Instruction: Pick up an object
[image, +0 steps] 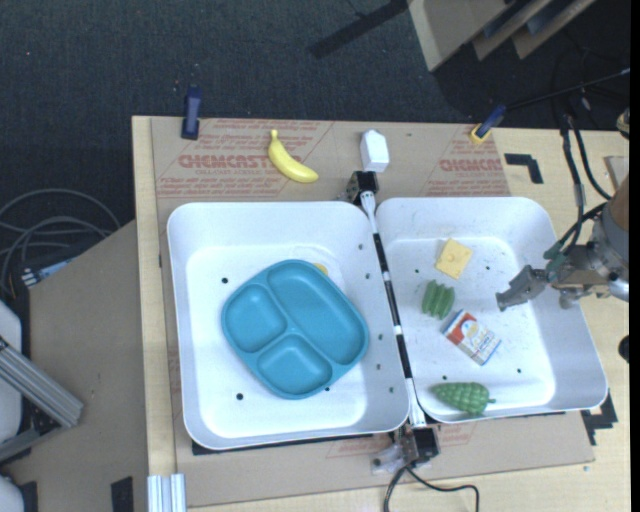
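Green toy (462, 397), hand (522, 290) above bin (520, 222)

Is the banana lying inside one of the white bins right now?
No, the banana lies on the brown bench surface above the left bin, outside both bins.
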